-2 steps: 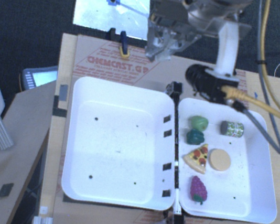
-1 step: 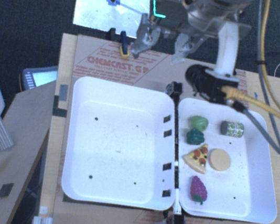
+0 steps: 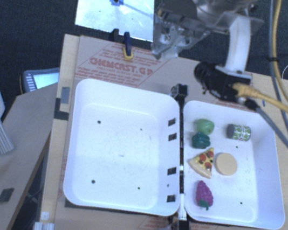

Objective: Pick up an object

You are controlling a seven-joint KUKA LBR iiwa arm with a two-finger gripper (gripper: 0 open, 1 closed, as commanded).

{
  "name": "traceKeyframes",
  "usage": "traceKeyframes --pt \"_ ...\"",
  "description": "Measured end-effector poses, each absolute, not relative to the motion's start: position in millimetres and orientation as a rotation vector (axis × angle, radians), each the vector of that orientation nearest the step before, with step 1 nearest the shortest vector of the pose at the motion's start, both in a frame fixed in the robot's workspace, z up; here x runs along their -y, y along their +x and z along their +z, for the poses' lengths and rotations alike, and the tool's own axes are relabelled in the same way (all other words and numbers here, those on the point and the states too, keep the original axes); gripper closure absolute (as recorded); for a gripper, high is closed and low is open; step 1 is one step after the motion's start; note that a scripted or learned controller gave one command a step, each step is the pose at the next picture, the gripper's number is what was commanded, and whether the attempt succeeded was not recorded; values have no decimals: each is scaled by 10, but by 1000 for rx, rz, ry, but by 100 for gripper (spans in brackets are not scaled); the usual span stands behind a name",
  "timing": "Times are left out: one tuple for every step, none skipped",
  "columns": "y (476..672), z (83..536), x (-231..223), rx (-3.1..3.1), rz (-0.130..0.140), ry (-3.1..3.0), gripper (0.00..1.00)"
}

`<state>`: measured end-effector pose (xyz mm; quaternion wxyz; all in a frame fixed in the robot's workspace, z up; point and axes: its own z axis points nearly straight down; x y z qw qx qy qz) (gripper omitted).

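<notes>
tgt: purple plastic grape bunch toy [image 3: 204,194] in right white bin [image 3: 274,188], near front | prob light, stiff, bumpy (grip across narrow sides) | two-finger gripper [image 3: 163,47] beyond bins, jaws: can't tell

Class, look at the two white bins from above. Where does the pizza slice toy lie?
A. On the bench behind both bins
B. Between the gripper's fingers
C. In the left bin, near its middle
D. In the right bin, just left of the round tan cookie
D: the pizza slice lies in the right bin, close beside the round tan cookie, on its left.
</notes>
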<state>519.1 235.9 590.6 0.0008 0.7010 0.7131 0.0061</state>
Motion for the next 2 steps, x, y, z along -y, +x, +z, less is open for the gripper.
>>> traceKeyframes --pt "5190 5903 -2358 -2240 18 2201 0" --pt "5192 6015 -2360 -2242 22 2198 100"
